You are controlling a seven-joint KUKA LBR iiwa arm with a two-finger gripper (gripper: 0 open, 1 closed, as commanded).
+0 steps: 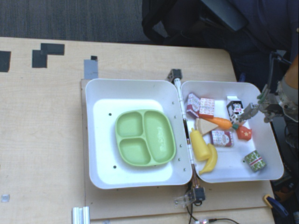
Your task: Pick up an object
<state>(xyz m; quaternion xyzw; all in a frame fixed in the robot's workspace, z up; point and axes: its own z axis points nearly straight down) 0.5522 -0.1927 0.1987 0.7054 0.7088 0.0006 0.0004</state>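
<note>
Two white bins side by side on a wooden bench [42, 125]. Left bin [100, 92]: green divided plate [145, 137], three compartments, lying flat near the middle. Right bin [271, 164]: yellow bottle [198, 143] and banana [210, 161] touching along the left side; carrot [219, 122] above a cheese wedge [205, 126]; red tomato [244, 133] just beside the carrot's green end; two wrapped packets [200, 105] near the top; another packet [221, 138] at centre; small green can [254, 161] lower right; black-and-white item [235, 108] at top. Gripper [252, 110] over the right bin's right side, near the carrot tip, nothing visibly between its fingers.
</note>
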